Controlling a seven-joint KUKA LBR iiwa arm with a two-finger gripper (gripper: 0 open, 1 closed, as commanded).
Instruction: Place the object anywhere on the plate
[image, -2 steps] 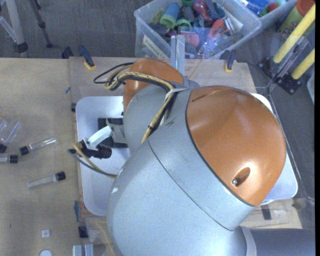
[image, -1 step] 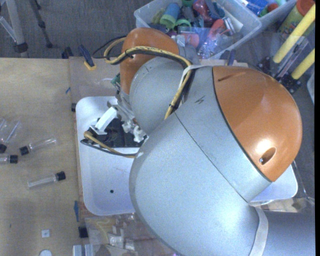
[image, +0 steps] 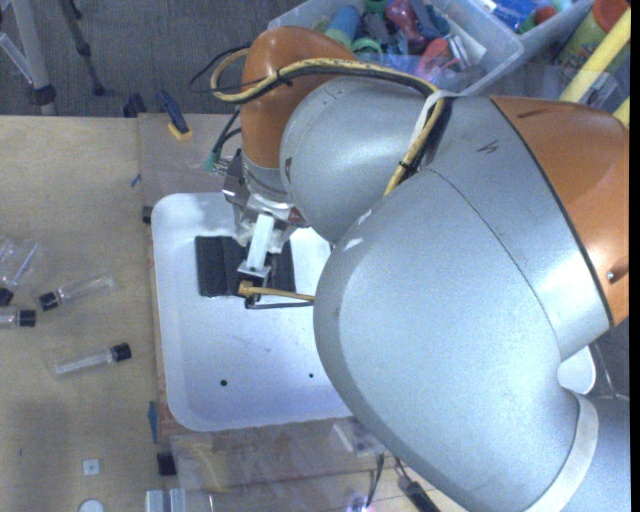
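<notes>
In the left white bin (image: 190, 390) a flat black rectangular plate (image: 213, 265) lies near the far left corner. My gripper (image: 253, 272) points down over the plate's right part and hides its middle. A thin stick (image: 282, 297) with a brass-coloured end lies just below the gripper tip. It runs to the right across the bin floor, and its far end is hidden under the arm. The stick's brass end sits at the plate's lower edge; whether it is touching the gripper I cannot make out.
The big grey and orange arm (image: 460, 280) covers the right half of the view. Several clear vials with black caps (image: 75, 292) lie on the wooden bench at the left. A clear tub of coloured toys (image: 420, 30) stands at the back. Two small dark specks (image: 224, 381) mark the bin floor.
</notes>
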